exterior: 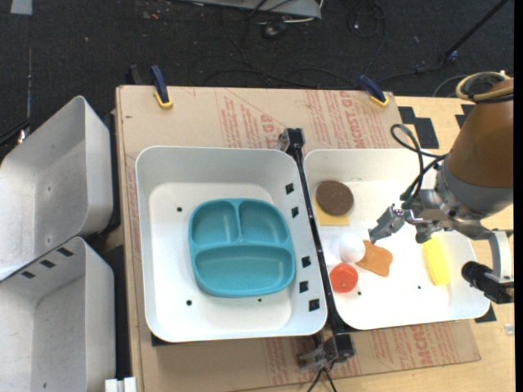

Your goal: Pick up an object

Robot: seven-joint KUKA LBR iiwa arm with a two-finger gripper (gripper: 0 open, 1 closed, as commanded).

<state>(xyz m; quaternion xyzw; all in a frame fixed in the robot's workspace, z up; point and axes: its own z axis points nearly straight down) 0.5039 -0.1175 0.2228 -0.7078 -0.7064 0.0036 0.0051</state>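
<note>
The right bin (409, 313) holds several small items: a brown disc (334, 195) lying on a yellow pad, a white ball (350, 248), a red cap (343, 278), a flat orange piece (377, 260) and a yellow oblong object (435, 262). My gripper (384, 227) reaches in from the right and hangs low over the middle of this bin, just above the orange piece and to the right of the white ball. I see nothing between its tips.
In the left bin (155, 219) lies a teal divided plate (242, 246). A black divider (309, 235) runs between the bins. Two spare white bins (49, 186) stand off the bench at the far left. The arm's grey body (482, 170) covers the right bin's far right corner.
</note>
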